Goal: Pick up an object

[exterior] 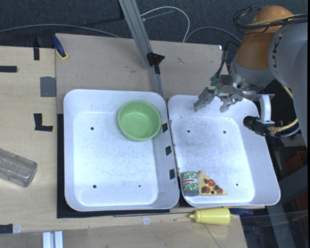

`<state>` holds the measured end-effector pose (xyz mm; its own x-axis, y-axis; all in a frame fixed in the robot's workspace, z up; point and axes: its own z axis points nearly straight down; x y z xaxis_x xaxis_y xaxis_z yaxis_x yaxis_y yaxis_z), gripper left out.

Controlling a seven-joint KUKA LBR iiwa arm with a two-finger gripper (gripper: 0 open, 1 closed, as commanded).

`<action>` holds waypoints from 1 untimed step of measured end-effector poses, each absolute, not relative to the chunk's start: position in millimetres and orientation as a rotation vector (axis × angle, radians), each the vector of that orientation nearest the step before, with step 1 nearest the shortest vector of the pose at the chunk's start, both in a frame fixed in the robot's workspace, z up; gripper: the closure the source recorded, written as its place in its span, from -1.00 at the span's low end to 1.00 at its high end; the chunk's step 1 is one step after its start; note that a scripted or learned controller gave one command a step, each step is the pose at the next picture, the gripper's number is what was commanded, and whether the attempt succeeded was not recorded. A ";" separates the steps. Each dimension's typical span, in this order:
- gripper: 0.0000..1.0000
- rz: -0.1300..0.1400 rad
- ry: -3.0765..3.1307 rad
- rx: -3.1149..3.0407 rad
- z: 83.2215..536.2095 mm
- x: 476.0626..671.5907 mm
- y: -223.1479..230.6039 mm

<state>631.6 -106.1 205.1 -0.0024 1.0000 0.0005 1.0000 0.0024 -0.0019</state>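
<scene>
Hanging over the far edge of the right bin (258, 154), the gripper (217, 101) has its two fingers (202, 100) spread apart with nothing between them. The arm (263, 40) reaches in from the right of that bin, its orange band showing above the wrist.

Inside the right bin, at its near left corner, lie a small green can (189, 183) and a pizza slice toy (211, 185), touching each other and well apart from the gripper. Just outside the bin's near rim rests a yellow bottle (212, 216) on its side.

Left of the right bin and touching it sits the left bin (82, 154). A green bowl (139, 120) stands upright in its far right part, near the shared rim.

Beyond the left bin, far to its left on the bench (20, 102), a clear tumbler (10, 166) lies on its side. A grey pole (137, 27) slants across the bench behind the bins.
</scene>
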 end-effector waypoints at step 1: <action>-1.00 0.002 -2.223 -2.217 205.1 631.6 -106.1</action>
